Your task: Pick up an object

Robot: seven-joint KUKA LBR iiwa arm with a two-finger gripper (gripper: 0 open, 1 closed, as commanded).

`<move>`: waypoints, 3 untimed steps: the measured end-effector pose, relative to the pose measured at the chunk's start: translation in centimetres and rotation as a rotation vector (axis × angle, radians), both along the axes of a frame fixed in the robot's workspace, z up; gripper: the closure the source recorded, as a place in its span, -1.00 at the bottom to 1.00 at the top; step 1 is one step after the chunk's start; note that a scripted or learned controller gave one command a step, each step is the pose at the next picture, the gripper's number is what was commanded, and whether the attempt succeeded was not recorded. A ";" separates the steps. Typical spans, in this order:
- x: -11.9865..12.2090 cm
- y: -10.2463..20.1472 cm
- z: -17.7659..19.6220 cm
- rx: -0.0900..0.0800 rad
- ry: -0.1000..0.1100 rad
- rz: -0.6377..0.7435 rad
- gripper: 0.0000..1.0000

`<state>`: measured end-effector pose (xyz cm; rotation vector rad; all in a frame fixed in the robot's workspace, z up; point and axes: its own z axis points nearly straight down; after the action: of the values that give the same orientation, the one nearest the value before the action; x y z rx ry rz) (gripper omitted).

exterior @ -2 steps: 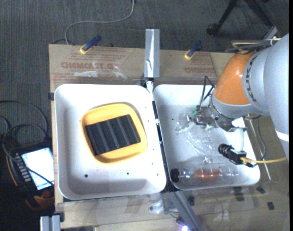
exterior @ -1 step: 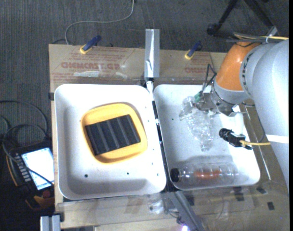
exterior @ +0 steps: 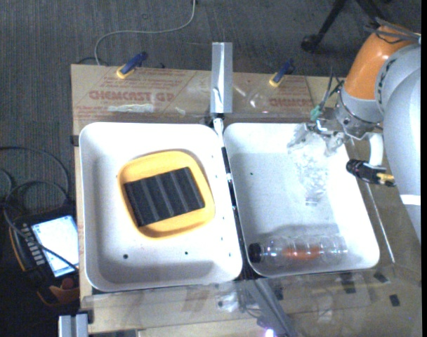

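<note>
In the left bin (exterior: 101,258) lies a yellow, rounded tray-like object (exterior: 168,192) with a black ribbed centre. A clear plastic bottle (exterior: 298,250) with an orange tint inside and a dark cap rests on its side along the front wall of the right bin (exterior: 270,202). A crumpled clear plastic piece (exterior: 308,167) sits in the back right part of that bin. My gripper (exterior: 320,133) hangs over the bin's back right corner, right at the top of the clear piece. Whether it touches or holds that piece is unclear.
The arm's orange band (exterior: 375,58) and grey body (exterior: 410,132) stand over the right bin's right rim. A metal divider post (exterior: 221,83) rises at the back between the bins. Two blue-and-yellow clamps (exterior: 131,64) (exterior: 281,72) hold the cardboard behind. A tablet (exterior: 48,241) lies at left.
</note>
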<state>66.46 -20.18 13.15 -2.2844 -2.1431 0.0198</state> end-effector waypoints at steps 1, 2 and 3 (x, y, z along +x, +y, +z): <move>-4.8 -0.2 -3.8 0.002 -0.019 0.035 -1.00; -4.9 -0.2 -3.0 0.000 -0.016 0.035 1.00; -3.1 4.4 3.9 0.002 -0.016 0.083 1.00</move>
<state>63.32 -15.76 17.08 -2.2007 -2.2429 0.0008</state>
